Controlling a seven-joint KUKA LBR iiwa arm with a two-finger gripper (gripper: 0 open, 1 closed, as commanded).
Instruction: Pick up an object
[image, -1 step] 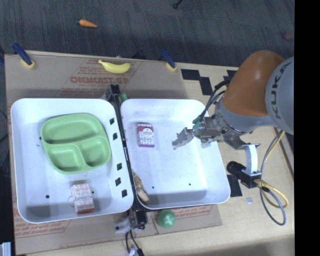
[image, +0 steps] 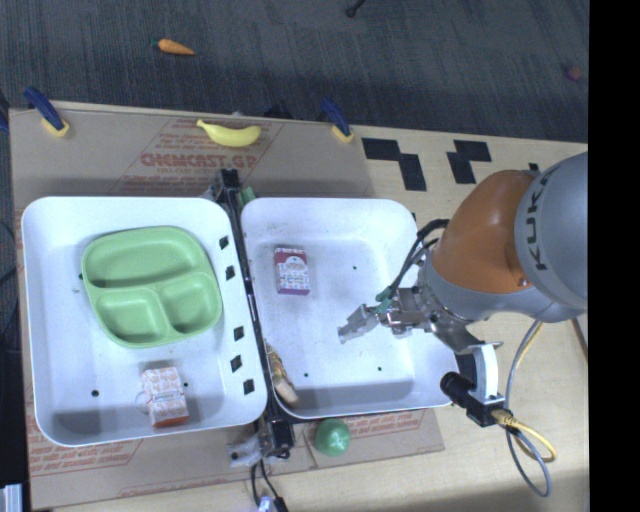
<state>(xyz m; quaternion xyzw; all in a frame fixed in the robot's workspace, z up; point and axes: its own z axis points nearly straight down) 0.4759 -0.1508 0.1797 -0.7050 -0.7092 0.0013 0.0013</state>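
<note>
On the cardboard-covered bench (image: 300, 150) with two shallow white bins, I am hovering my empty, apparently parted two-finger gripper (image: 352, 328) over the right bin (image: 400, 215), aligning squarely above the small red-and-white carton (image: 292, 271) lying up-left before descending.

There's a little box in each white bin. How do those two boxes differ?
The box in the right bin is dark red with a pale label; the box in the left bin is paler, whitish with red-orange markings. The right one lies near its bin's far side, alone; the left one lies near the front edge, just below the green divided tray. Both are small, similar in size, and untouched by the gripper.
</note>
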